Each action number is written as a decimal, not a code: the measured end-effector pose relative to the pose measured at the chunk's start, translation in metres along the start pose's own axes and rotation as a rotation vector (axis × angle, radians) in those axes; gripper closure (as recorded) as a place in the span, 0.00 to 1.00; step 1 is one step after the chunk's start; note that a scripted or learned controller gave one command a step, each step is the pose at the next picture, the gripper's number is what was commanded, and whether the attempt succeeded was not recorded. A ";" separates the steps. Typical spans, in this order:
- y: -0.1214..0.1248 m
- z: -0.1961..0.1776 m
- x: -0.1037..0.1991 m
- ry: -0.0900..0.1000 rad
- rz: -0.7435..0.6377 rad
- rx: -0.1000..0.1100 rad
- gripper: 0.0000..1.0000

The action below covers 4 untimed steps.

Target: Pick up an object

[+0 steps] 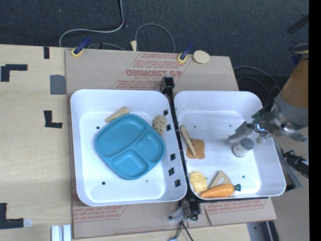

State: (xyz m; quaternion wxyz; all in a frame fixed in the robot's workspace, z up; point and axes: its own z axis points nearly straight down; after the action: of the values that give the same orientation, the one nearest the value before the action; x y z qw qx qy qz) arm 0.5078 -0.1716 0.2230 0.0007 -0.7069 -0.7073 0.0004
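My gripper (242, 140) hangs over the right part of the right bin (220, 95), above bare white floor, with nothing visibly held. To its left lie a tan stick (188, 138) and a brown bread slice (197, 149). Along the bin's front sit a yellow corn piece (197, 181), a pale wedge (219, 177) and an orange carrot (220, 190). The left bin (76, 134) holds a blue divided plate (130, 147), a tan strip (117, 114) behind it and a speckled cookie (159, 123) by the right wall.
Both bins rest on a cardboard sheet (150, 72) held by clips. A tan disc (201, 56) lies on the cardboard behind the right bin. Cables run across the dark floor at the back.
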 end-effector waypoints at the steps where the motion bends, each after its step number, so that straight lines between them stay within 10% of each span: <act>1: 0.048 0.113 0.079 -0.005 -0.004 -0.005 0.00; 2: 0.124 0.097 0.061 -0.003 -0.003 -0.008 0.00; 3: 0.126 0.034 0.105 0.001 -0.005 -0.007 0.00; 4: 0.104 0.094 0.062 -0.002 0.004 0.005 0.00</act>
State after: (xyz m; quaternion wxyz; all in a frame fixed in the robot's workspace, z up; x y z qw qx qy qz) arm 0.6118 -0.1091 0.1291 0.0019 -0.7082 -0.7060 0.0028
